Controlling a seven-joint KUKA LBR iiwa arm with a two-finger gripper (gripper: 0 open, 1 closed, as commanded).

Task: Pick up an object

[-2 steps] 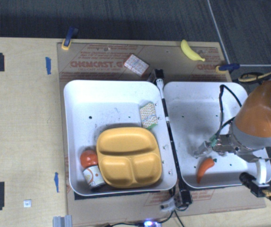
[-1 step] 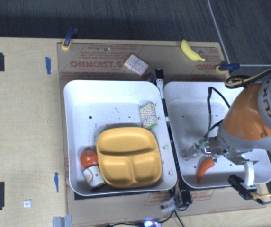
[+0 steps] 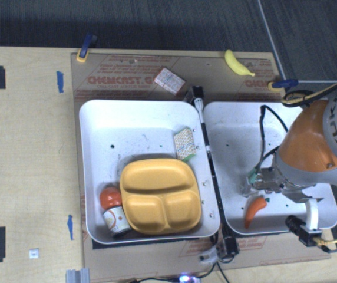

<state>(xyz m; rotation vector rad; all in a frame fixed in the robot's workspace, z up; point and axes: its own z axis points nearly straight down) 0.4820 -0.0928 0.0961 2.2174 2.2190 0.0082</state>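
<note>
An orange carrot-shaped toy (image 3: 253,210) lies near the front wall of the right bin (image 3: 233,122). My gripper (image 3: 265,184) hangs low in that bin, just above the carrot's upper end, and may be touching it. In the left bin (image 3: 98,122) a yellow divided tray (image 3: 159,194) lies flat. A small bottle with a red cap (image 3: 113,210) leans at the tray's left, and a patterned packet (image 3: 184,142) sits behind the tray by the right wall.
A yellow banana (image 3: 238,63) and a small patterned box (image 3: 168,81) lie on the cardboard behind the bins. Blue clamps (image 3: 86,45) hold the cardboard's corners. The arm's orange band (image 3: 307,143) covers the right bin's right half.
</note>
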